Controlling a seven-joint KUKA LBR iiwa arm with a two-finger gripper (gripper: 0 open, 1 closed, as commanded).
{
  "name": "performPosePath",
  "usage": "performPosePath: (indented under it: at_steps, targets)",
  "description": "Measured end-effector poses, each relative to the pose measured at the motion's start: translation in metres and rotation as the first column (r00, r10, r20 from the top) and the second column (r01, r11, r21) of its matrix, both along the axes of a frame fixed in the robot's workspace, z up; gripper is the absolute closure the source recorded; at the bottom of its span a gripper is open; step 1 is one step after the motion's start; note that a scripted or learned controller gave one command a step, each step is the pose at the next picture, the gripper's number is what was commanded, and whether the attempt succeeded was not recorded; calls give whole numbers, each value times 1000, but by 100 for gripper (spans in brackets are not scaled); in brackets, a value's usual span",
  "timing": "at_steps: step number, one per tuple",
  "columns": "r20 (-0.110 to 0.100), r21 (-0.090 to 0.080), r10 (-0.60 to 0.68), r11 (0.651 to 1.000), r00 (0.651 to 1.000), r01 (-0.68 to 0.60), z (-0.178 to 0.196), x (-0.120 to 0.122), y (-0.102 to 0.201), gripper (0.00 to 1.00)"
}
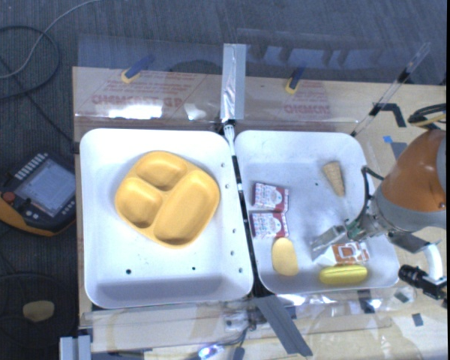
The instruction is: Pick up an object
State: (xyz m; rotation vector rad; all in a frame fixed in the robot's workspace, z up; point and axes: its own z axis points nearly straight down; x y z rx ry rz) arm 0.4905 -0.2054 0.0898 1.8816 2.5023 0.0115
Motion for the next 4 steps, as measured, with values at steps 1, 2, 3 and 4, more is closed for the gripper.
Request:
performPosePath:
  at_steps: [1,2,3,4]
  targets:
    - [0,1,1,1000,1000,-1,7,2,0,100]
    - [8,-5,-419,908,908,419,1,1,33,100]
    - [5,-1,-417,909,909,417,0,1,35,0]
    - [-1,7,-373,928,928,373,-1,0,16,0]
